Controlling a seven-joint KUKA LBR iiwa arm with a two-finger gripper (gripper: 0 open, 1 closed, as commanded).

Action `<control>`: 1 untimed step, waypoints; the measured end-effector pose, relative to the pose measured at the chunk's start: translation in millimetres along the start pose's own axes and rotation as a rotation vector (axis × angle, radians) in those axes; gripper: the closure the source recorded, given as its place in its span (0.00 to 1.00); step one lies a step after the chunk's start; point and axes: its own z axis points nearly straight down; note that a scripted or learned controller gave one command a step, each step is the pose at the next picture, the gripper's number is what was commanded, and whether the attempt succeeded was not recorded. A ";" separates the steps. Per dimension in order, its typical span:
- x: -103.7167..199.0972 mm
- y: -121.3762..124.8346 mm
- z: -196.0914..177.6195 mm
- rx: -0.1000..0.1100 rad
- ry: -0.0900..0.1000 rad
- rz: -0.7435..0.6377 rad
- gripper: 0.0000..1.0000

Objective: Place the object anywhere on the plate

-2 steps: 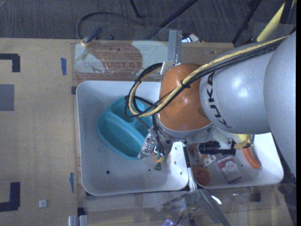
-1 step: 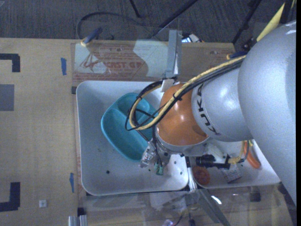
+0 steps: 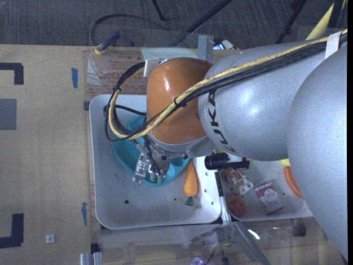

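**Hand low over the blue plate, carrot lying beside it**

Hovering over the lower right part of the round teal-blue plastic plate [image 3: 124, 150], the metal two-finger hand [image 3: 148, 170] hangs below the orange band of the grey arm [image 3: 265, 93]; whether its fingers are parted or closed cannot be told, since they are small and blurred against the plate, and nothing can be seen between them.

Nearest the camera's lower edge, the front rim of the shallow white left bin [image 3: 105, 203] runs along the pale wooden worktop [image 3: 44, 164], which carries black corner marks and short strips of blue tape. Just right of the plate, on the bin floor near the wall shared with the second bin, lies the orange toy carrot with a green tip [image 3: 190, 184], its tip pointing toward the front. It lies off the plate, close to the plate's edge.

Across the dividing wall, the right white bin [image 3: 259, 217] holds a round brown-orange disc [image 3: 236, 205], a small red and white packet [image 3: 269, 196] and an orange rounded piece [image 3: 292, 182] partly hidden by the arm.

A yellow and black cable bundle [image 3: 118, 120] loops from the wrist over the plate's far side. Beyond the worktop, dark carpet [image 3: 71, 7] with black stand legs fills the far ground.
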 end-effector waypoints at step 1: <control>16.2 -1.8 25.4 0.002 0.002 -0.192 1.00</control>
